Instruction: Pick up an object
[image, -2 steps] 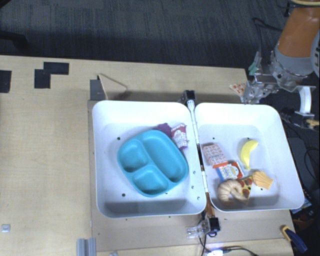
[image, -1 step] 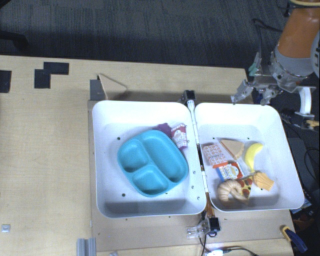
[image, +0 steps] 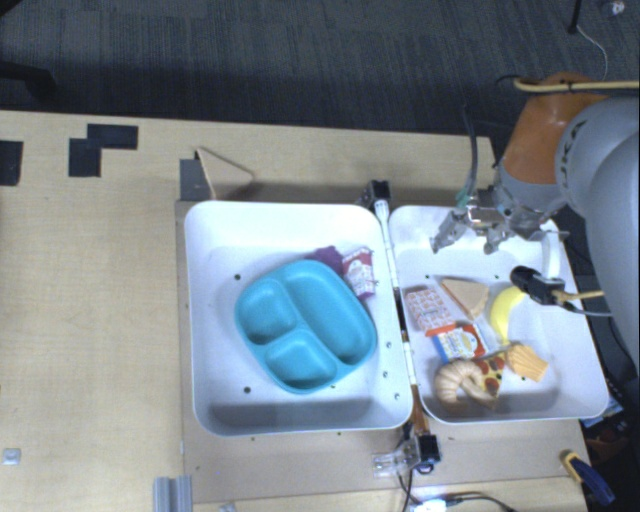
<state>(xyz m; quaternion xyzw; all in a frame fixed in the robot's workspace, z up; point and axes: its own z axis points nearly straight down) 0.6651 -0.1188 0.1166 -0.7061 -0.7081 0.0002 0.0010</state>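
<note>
Objects (image: 470, 335) for picking lie in two shallow white bins set side by side on a pale wooden table (image: 90, 330), seen from above at a slant. Most of them are crowded into the lower half of the right bin (image: 592, 392). A pink patterned card (image: 425, 308) lies near that bin's left wall, with a tan wedge (image: 465, 293) just to its right and a yellow banana-shaped piece (image: 503, 312) beside the wedge. Below these sits a small red and white packet (image: 457, 342). A brown bread roll (image: 460, 380) lies near the bin's bottom edge, and an orange block (image: 529, 363) is to the right of the roll. The left bin (image: 200, 300) holds a blue divided tray (image: 300, 325), lying at an angle and taking up much of the floor. A small purple and white packet (image: 357, 270) is at the tray's upper right corner, against the wall between the bins. The grey arm (image: 605, 170), with its orange band (image: 535, 135), enters from the right of the frame. Its tool (image: 468, 238) is over the upper, bare part of the right bin, above the wedge and apart from it. The two fingers (image: 445, 238) are spread wide, with nothing between them.
</note>
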